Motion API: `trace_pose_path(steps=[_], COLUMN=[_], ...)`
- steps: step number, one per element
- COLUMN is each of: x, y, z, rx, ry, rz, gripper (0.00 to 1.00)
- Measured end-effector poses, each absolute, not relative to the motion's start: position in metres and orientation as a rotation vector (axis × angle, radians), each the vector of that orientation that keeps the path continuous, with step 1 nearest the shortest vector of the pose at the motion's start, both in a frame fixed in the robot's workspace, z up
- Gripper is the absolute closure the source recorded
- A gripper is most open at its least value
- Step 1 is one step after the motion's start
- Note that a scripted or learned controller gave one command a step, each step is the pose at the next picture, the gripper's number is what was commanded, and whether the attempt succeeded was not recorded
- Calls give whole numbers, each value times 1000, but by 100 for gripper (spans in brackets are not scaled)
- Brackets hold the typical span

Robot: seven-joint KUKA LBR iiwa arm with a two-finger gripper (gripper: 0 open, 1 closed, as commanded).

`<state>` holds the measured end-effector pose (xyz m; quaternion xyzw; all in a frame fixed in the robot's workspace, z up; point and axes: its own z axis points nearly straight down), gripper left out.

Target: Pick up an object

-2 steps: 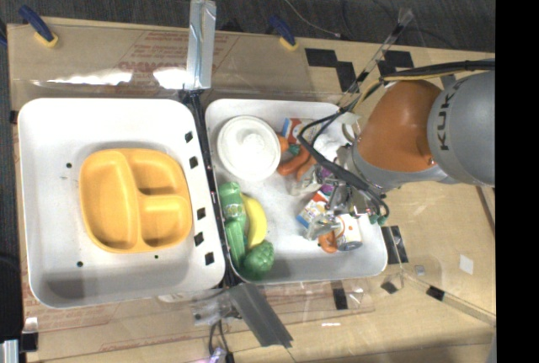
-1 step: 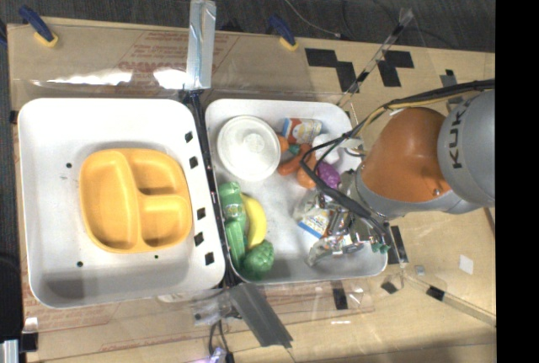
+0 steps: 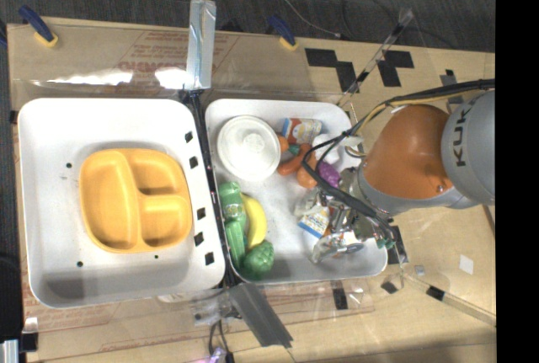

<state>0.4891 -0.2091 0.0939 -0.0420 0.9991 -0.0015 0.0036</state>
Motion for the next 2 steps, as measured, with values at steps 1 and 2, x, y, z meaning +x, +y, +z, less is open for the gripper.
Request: trace_pose_path(steps=[1, 2], x=[492, 521], y=[-207, -89], z=[105, 92], rx=[-146, 103], ry=[3126, 3138], rz=[-6, 3], gripper=[100, 100])
